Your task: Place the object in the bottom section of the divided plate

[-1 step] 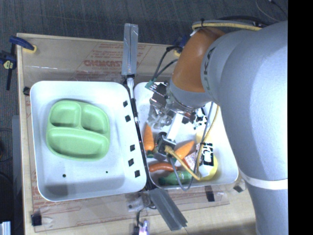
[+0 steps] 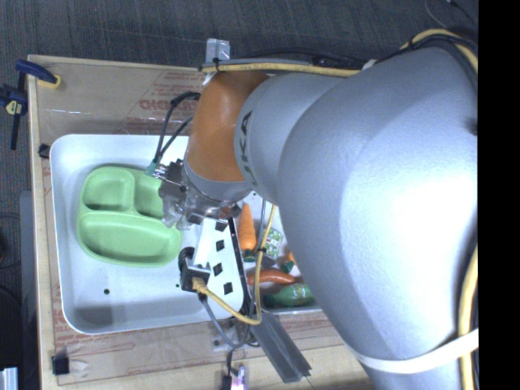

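Filling most of the right side, closest to the camera, the big grey arm [image 2: 382, 201] is seen, with its orange band [image 2: 218, 136] near the middle of the picture. Below the band, the wrist is pointed down and to the left, at the right edge of the green divided plate [image 2: 122, 214]. The gripper [image 2: 175, 210] is seen just beside that edge, but it is mostly hidden by the wrist, so whether it is open, closed or holding something cannot be told. The plate is laid in the left white bin [image 2: 81, 299]. Two small sections are seen at the top of the plate and one long section at the bottom. Nothing can be made out inside the sections. A white strip with black marks [image 2: 221, 258] is seen hanging under the wrist, with a yellow cable [image 2: 223, 305] looped below it. In the right bin, which is mostly covered by the arm, some toy foods are piled together: an orange carrot-like piece [image 2: 246, 227], a red and orange piece [image 2: 276, 278] and a dark green piece [image 2: 286, 296]. Which of these is the task's object cannot be told. Blue clamps [image 2: 24, 84] are seen at the bench's top left corner.
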Available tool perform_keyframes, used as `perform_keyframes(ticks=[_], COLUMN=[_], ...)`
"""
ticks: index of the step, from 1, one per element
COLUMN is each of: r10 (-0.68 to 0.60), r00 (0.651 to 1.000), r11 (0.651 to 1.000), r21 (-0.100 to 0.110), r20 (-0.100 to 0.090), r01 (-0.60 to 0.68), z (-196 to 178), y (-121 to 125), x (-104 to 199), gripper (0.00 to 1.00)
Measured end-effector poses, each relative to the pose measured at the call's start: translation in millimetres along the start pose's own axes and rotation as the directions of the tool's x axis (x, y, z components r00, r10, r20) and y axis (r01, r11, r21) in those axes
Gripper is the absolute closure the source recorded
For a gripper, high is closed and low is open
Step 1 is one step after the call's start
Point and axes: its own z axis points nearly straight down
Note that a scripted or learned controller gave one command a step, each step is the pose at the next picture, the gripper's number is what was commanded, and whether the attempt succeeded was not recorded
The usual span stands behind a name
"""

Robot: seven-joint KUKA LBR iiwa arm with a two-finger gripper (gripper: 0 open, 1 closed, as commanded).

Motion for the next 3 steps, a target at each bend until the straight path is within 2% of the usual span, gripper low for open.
perform_keyframes(ticks=[1,2,3], r10=[0.23,0.344,0.581], r00=[0.973,0.939,0.814], r11=[0.973,0.939,0.814], r21=[0.001,-0.003,-0.003], r20=[0.001,-0.004,-0.005], r01=[-0.23,-0.344,-0.581], z=[45,-49,-58], y=[-67,-48,-1], x=[35,112,129], gripper=[1.0,1.0,1.0])
